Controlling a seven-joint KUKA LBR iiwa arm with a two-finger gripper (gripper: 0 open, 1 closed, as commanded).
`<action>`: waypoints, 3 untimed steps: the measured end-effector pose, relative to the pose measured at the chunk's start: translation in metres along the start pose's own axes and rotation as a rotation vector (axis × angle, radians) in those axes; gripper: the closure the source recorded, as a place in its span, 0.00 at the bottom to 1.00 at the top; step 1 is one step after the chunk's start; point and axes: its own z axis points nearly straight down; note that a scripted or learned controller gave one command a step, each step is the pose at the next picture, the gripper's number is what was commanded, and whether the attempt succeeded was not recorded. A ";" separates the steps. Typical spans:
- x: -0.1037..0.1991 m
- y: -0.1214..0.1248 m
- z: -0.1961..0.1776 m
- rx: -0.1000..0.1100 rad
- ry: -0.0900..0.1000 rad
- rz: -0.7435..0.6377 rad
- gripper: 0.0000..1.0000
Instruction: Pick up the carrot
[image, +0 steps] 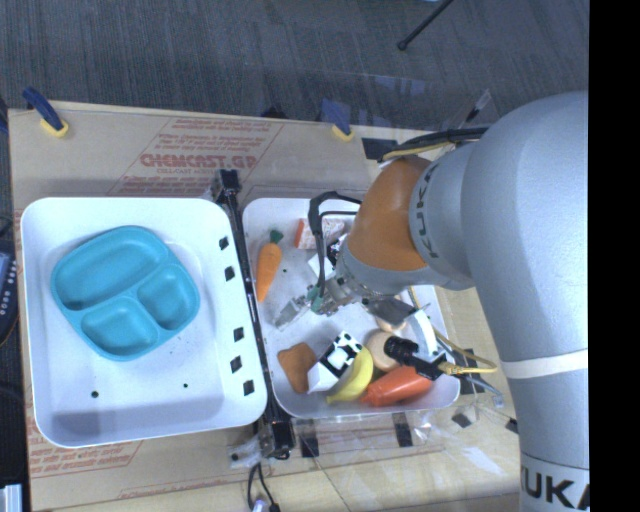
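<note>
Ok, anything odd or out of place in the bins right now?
Nothing looks spilled or damaged. The carrot lies against the right bin's left wall, apart from the toys piled at its lower edge. The blue plate sits tilted in the left bin.

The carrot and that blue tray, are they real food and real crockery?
The carrot looks like a moulded plastic toy: even orange, smooth skin, neat green tip. The blue tray also seems plastic: matte, uniform colour, soft rounded compartments. Neither is certain from above.

Carrot (268, 268): orange, tapered, green stub at the far end, lying lengthwise along the right bin's (300, 408) left wall.
</note>
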 end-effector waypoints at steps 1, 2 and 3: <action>-0.038 0.075 -0.004 0.006 -0.001 -0.188 0.00; -0.045 0.096 0.000 0.004 -0.002 0.345 0.00; -0.039 0.100 -0.001 -0.002 0.000 0.697 0.00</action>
